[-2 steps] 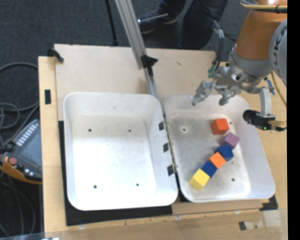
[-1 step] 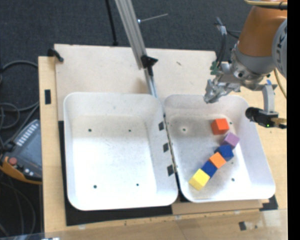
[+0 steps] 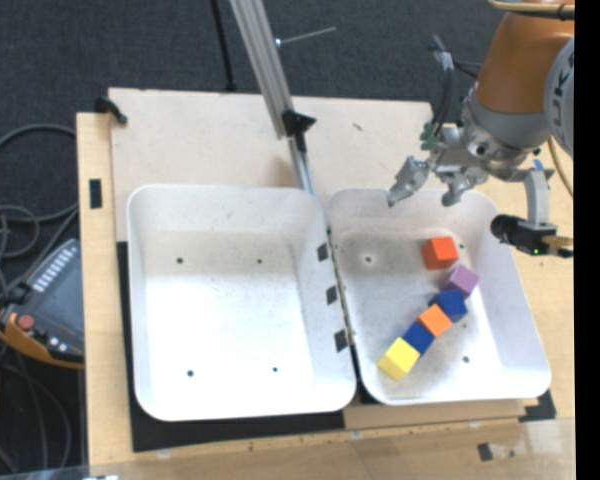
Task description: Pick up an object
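Spread, empty jaws of the two-finger gripper [image 3: 427, 188] hover above the right white bin's [image 3: 515, 298] far edge; descending there risks missing the orange-red cube [image 3: 440, 252].

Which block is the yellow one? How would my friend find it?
Look in the right white bin, where a slanted row of small blocks lies. Follow the row down to its lowest, leftmost end: that is the yellow block. It touches a blue block and is the only yellow one.
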You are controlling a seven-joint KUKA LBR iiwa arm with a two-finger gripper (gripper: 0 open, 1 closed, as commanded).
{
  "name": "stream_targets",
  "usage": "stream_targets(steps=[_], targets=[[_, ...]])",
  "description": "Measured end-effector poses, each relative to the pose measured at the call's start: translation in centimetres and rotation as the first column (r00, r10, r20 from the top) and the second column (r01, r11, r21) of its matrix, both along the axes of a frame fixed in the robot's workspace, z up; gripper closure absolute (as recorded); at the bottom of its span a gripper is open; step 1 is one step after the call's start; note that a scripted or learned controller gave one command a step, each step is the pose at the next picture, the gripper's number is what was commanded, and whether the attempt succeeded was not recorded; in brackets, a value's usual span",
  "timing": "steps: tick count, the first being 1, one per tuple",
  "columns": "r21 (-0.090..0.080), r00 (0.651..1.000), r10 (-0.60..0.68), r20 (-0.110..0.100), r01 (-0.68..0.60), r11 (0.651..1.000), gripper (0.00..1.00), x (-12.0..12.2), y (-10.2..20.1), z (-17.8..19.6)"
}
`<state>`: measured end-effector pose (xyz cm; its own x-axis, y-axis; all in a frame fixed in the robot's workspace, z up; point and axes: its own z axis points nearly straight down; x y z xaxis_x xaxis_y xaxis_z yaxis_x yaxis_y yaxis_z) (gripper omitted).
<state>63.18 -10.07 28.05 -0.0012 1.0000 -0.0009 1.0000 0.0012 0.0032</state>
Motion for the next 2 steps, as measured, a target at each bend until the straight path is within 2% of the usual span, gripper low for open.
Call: stream_targets(steps=[1, 2], targets=[[-0.001, 1.0, -0.002, 0.0, 0.002, 1.0, 0.0, 2.2, -2.2, 0.3], [0.0, 1.0, -0.004, -0.009, 0.004, 1.0, 0.0, 4.7, -6.2, -18.6]])
